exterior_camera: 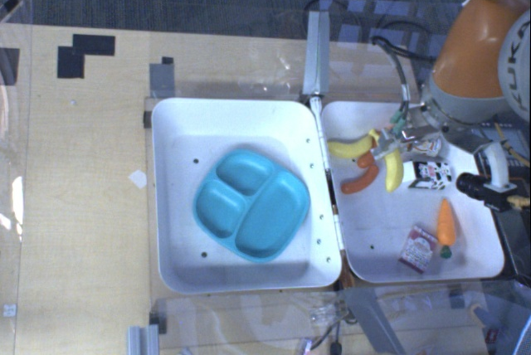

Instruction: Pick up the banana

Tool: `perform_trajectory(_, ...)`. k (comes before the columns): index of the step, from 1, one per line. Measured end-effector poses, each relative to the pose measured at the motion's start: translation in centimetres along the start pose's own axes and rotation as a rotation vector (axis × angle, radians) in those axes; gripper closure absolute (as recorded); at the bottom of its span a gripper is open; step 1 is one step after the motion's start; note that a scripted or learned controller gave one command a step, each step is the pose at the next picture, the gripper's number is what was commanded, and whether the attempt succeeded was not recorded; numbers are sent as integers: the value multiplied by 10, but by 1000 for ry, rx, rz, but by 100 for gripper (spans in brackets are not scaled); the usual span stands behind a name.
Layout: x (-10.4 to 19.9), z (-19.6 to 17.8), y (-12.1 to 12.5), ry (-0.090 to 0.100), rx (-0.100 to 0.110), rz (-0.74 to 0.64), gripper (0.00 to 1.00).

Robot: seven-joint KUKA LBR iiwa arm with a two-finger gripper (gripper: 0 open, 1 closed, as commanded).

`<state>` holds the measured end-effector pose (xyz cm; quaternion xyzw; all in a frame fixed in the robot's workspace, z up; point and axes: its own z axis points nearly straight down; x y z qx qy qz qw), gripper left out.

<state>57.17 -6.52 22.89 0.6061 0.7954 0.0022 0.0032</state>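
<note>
The banana (352,148) lies in the right bin (373,254), up near that bin's far left corner, close beside the divider between the two bins. It looks like a bent yellow piece: one limb runs sideways toward the divider, and a second yellow limb hangs down on the other side of the hand (390,148). Whether these are one curved fruit or two lying end to end, I cannot tell, because the hand covers the middle.

The hand sits right over that middle, low in the bin. How wide it stands, and whether it has the banana in it, I cannot tell from this slant.

The main risk is the sausage (359,182), a red-orange piece lying just below the banana and touching or nearly touching it. A grip set slightly low could catch it too, or nudge the banana away. The curved, smooth skin could also slip out on the lift.

Further right lie a small black-and-white card (432,174), a carrot (446,222) and a red packet (419,248), all well apart from the banana. The left bin (174,262) on the tabletop (83,179) holds a blue divided plate (251,203).
</note>
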Motion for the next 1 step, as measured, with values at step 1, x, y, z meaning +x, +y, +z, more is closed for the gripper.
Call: perform_trajectory(1,0,-11,2,-2,-5,-7,100)
